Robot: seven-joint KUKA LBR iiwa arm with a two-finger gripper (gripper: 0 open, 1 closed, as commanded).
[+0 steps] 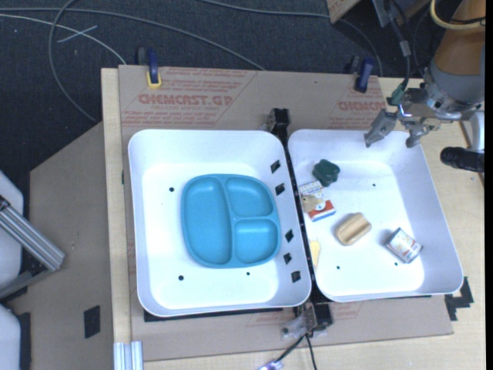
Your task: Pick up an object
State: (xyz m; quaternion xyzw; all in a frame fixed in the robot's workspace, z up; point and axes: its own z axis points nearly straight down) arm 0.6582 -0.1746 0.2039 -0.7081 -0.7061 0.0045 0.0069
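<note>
My gripper [397, 132] hangs over the far right rim of the right bin [431, 206], its two fingers spread open with nothing between them. Below it in that bin lie a dark green lump [326, 171], a small red and white packet [316, 203], a tan bread-like block [352, 228] and a small silver-white can [403, 245] on its side. All of these lie nearer the camera than the gripper. The green lump is the closest, to its lower left.
The left bin [154, 206] holds a blue divided plate [230, 220]. A black clip strip [286, 206] runs between the bins. Blue clamps [154, 72] [363, 74] hold the cardboard base at the back. Cables lie on the dark floor beyond.
</note>
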